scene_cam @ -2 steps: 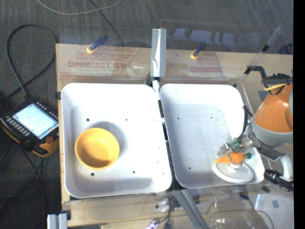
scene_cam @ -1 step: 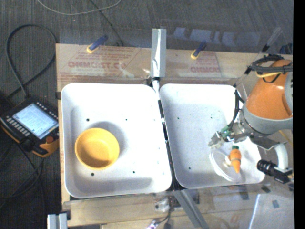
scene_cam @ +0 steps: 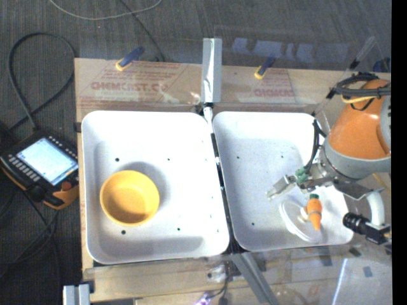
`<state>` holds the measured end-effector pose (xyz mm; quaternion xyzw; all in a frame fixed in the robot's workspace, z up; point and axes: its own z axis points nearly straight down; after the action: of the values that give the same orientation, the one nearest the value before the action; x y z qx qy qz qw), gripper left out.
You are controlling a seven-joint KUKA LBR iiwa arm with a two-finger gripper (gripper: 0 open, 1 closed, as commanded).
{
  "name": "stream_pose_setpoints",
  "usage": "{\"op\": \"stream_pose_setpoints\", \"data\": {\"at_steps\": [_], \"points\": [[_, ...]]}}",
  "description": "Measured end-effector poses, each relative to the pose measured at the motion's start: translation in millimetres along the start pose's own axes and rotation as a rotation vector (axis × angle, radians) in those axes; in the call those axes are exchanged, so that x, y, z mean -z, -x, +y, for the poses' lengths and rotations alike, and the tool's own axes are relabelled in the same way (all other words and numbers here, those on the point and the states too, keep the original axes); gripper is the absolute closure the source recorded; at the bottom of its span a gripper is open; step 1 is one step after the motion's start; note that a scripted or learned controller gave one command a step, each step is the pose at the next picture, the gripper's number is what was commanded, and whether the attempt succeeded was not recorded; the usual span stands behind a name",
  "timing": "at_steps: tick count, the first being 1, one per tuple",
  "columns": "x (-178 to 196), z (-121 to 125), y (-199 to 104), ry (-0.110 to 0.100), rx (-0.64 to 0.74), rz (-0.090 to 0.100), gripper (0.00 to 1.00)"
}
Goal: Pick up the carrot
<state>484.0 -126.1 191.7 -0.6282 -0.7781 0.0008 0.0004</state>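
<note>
carrot [scene_cam: 314,212] lies in the right bin [scene_cam: 254,145], near its front right corner. claw [scene_cam: 284,186] hovers just left of it, state impossible to tell. yellow bowl [scene_cam: 130,197] sits in the left bin [scene_cam: 152,129].

Two white bins [scene_cam: 152,122], one yellow bowl [scene_cam: 130,197], one carrot [scene_cam: 314,212].

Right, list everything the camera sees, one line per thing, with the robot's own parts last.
Bins: two, white, side by side on the bench.
Bowl: one, yellow, in the left bin.
Carrot: one, orange with a green top, in the right bin near its lower right corner.
Clear dish: one, see-through, under the carrot.
Handheld screen: one, black and orange, on the floor left of the bench.
Clips: two, blue and yellow, on the board at the back.
Arm: one, grey and orange, reaching in from the right.
Gripper: one, above the right bin, beside the carrot.
</note>
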Motion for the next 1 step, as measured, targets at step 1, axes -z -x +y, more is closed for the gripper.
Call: {"op": "stream_pose_setpoints", "data": {"at_steps": [1], "points": [[-4.8,-15.6,70.3,0.000,0.019,-0.002,0.00]]}}
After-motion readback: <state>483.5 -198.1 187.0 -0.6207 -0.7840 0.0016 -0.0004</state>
